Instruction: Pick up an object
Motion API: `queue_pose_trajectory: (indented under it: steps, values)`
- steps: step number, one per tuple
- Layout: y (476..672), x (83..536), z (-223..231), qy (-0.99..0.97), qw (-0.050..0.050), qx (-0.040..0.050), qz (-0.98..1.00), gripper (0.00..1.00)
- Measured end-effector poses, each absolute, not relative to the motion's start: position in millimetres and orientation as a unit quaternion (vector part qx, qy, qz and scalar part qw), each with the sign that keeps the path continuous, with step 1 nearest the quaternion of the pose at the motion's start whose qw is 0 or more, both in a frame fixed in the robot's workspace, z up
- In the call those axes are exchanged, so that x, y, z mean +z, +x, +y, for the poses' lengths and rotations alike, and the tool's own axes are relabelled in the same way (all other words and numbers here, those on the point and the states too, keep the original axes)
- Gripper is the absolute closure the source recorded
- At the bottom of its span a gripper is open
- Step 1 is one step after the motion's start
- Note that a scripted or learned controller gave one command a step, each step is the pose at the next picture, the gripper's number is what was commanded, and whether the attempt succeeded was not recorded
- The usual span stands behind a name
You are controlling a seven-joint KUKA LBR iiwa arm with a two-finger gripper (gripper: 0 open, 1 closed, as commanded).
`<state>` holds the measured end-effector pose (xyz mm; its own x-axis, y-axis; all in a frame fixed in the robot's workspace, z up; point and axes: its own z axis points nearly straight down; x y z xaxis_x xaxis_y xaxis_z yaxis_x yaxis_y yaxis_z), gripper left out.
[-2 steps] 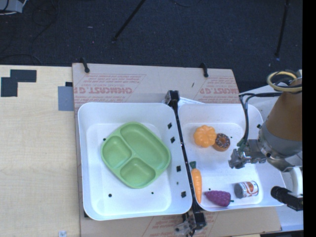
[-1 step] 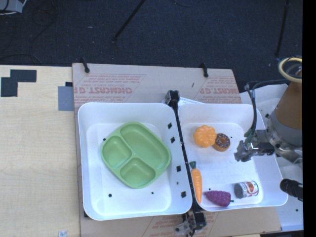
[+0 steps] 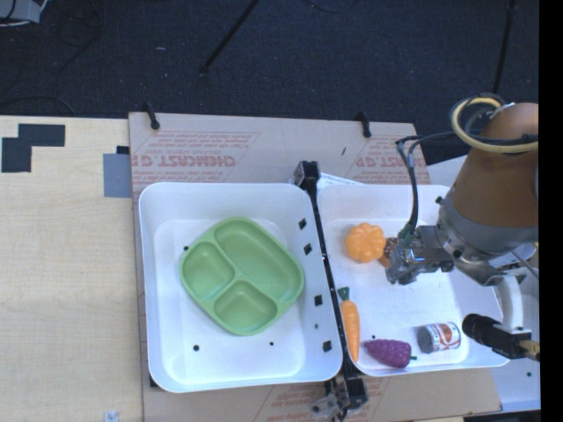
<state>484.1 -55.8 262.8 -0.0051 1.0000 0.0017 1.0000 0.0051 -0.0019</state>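
The right bin [image 3: 387,214] holds an orange pumpkin [image 3: 364,243], a carrot [image 3: 351,324] along its left wall, a purple grape bunch [image 3: 388,352] at the front and a small can [image 3: 439,337] lying on its side. My gripper [image 3: 400,266] hangs low over the right bin, just right of the pumpkin and close to it. Nothing shows between its fingers.
The left bin [image 3: 167,236] bears a green divided plate [image 3: 241,275]. A black divider [image 3: 322,271] runs between the two bins. The arm's orange and grey body [image 3: 493,192] covers the right bin's far right side. Cardboard lies under both bins.
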Motion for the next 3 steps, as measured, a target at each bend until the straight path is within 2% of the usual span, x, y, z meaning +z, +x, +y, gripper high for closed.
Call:
queue_pose_trajectory:
  steps: [2, 3]
  values:
    - [494.6, 232, 44, -0.706, 0.003, 0.0020, -0.708, 1.00]
    - [485.7, 222, 101, -0.706, 0.003, 0.0023, -0.708, 1.00]
